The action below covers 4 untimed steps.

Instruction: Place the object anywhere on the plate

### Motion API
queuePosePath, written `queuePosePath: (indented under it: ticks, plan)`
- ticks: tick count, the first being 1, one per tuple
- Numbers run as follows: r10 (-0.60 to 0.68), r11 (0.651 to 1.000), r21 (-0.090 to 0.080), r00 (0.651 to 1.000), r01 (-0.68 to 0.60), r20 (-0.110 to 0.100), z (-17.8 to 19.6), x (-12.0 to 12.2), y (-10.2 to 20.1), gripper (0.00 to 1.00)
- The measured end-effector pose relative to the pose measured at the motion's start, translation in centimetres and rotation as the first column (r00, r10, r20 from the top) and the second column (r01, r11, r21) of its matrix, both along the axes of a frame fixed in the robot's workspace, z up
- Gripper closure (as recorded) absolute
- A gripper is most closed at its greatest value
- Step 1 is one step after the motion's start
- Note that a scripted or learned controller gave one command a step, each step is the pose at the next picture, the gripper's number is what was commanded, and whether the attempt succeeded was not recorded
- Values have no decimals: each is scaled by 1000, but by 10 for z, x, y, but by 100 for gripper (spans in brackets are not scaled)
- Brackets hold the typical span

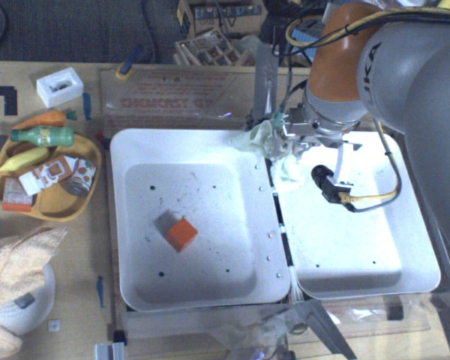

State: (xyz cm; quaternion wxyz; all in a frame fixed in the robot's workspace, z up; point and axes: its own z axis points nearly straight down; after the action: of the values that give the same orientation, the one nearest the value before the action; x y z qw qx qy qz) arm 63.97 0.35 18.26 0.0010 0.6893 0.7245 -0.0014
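Bins sit side by side on the bench, both shallow and white. Inside the left bin [135, 163] lies one orange block [183, 235], resting on the floor a little below the middle, with a small grey patch just beside its upper left corner that may be its shadow or a mark; a few dark specks dot the floor around it. The right bin [375, 261] holds no loose object that I can make out; a black connector [328, 184] on a yellow cable hangs over its upper left part. The arm [390, 58], grey with an orange band, reaches in from the right, and its gripper [285, 137] hangs above the shared wall of the two bins near their far edge, well apart from the orange block. Pale, crumpled-looking material sits around the tool's tip, and whether the tool is released or clenched cannot be told from this angle. Left of the bins, a yellow bowl [60, 208] holds a green bottle [45, 136], a banana [19, 160] and some small packets. A white box [59, 85] stands on the bench beyond the bowl.
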Motion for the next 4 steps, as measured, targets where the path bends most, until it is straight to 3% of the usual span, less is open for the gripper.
queuePosePath:
  ticks: [1,2,3,4]
  plan:
    - [2,1000,2,1000,-2,-2,39,1,0,100]
    - [388,922,5,922,-388,-5,36,-19,33,100]
    - [714,700,6,700,-714,-2,29,-55,69,100]
    - [929,370,7,370,-929,-1,27,-83,115,100]
